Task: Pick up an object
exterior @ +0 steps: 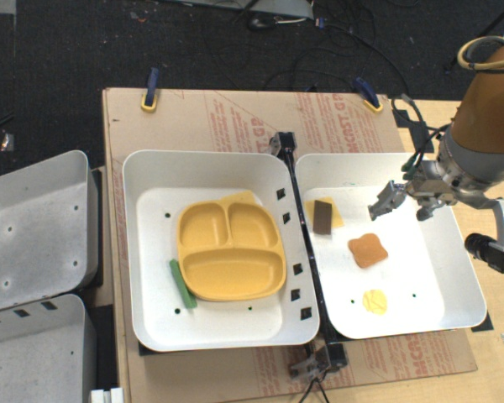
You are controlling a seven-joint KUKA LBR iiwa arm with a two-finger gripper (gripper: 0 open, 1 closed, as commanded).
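In the right bin (pixel 454 300) lie a brown block (pixel 322 217) resting on a pale yellow wedge (pixel 337 218), an orange toast-shaped piece (pixel 368 250) and a small yellow round piece (pixel 375 301). My gripper (pixel 406 202) hangs over the upper right part of this bin, above and to the right of the orange piece. Its fingers (pixel 387 201) are spread apart with nothing between them. The left bin (pixel 143 225) holds a yellow divided plate (pixel 232 250) and a green stick (pixel 182 284) beside it.
The two bins meet along a black divider (pixel 299 225). Clamps (pixel 150 91) hold the cardboard base at the back. White bin lids (pixel 34 225) lie off the bench to the left. The arm's orange band (pixel 487 99) looms at the right.
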